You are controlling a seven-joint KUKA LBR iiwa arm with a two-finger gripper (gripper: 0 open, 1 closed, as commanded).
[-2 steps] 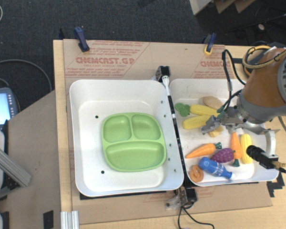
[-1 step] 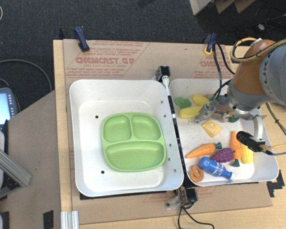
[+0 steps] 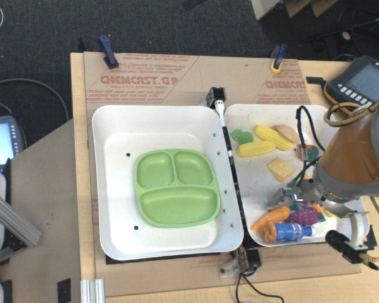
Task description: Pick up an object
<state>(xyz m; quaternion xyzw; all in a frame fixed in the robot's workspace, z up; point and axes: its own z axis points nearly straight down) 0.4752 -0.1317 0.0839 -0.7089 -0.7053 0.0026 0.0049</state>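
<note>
Purple grapes (image 3: 305, 216), a carrot (image 3: 271, 217) and a blue bottle (image 3: 288, 232) lie packed together at the near edge of the right bin (image 3: 256, 185). The end effector (image 3: 295, 193) sits low just above them; how it is set I cannot tell. Crowding is the risk: closing here may nudge a neighbour or pinch two toys, and a rounded piece could squirt free.

Green divided plate (image 3: 176, 188) in left bin (image 3: 107, 169), toy food in right bin (image 3: 252, 169)
</note>
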